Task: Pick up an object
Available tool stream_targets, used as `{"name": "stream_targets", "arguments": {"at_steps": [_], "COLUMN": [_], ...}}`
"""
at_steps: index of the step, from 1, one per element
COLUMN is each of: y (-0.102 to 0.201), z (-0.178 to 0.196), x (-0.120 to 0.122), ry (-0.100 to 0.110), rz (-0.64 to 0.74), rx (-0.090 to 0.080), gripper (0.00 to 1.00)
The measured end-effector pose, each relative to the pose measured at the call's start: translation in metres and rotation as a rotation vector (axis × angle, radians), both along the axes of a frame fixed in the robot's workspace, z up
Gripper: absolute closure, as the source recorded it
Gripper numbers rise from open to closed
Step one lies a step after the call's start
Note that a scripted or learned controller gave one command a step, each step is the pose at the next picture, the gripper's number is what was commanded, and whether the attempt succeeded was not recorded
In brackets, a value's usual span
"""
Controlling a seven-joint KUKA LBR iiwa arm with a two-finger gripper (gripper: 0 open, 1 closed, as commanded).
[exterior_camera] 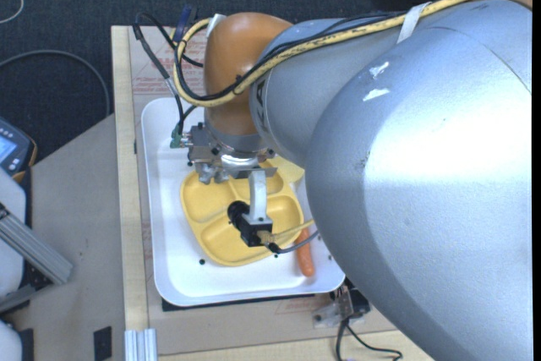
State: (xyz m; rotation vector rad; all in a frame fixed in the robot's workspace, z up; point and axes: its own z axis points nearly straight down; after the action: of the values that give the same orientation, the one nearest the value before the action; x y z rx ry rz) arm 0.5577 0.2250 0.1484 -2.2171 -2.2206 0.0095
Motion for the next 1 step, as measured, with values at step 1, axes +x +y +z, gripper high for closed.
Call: {"name": "stream_targets", "arguments": {"at_steps": [1], "y": [-0.0362], "z": [-0.0662], "x": [0.0738], "ry": [-0.012], "rz": [-0.006], "rx": [0.000], "gripper": [1.00]}}
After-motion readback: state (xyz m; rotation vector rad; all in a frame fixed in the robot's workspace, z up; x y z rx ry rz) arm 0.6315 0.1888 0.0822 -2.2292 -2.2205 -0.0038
